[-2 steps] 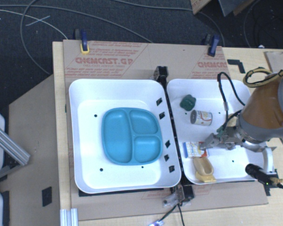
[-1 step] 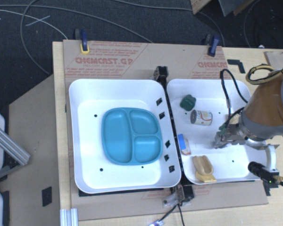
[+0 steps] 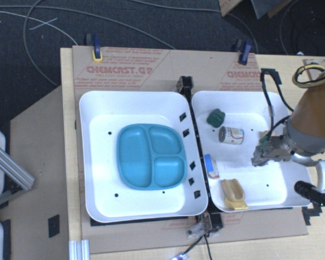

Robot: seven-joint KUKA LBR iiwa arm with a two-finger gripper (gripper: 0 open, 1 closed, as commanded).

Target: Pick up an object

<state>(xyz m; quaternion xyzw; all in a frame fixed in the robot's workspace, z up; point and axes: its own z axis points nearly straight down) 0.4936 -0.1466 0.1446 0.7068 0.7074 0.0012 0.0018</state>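
The bench (image 3: 124, 64) carried two white bins side by side. The left bin (image 3: 92, 145) held a blue divided plate (image 3: 150, 156), lying flat near the bin's centre. The right bin (image 3: 260, 188) held four small things: a dark green piece (image 3: 215, 117) toward the far side, a small can (image 3: 231, 135) on its side just nearer than the green piece, a blue-and-white packet (image 3: 210, 166) against the bin's left wall, and a tan toy (image 3: 234, 193) near the front edge.

The arm (image 3: 314, 118) reached in from the right, with its orange band above the grey wrist. The tool (image 3: 261, 157) stood low over the right bin's floor, right of the can and apart from it (a strip of bare white floor showed between them). Nothing showed between the tool's tips; whether they stood wide or narrow could not be told from this view. All four things lay on the bin floor, none lifted. The tan toy lay nearer the camera than the tool, well apart from it, and the packet lay to the tool's left
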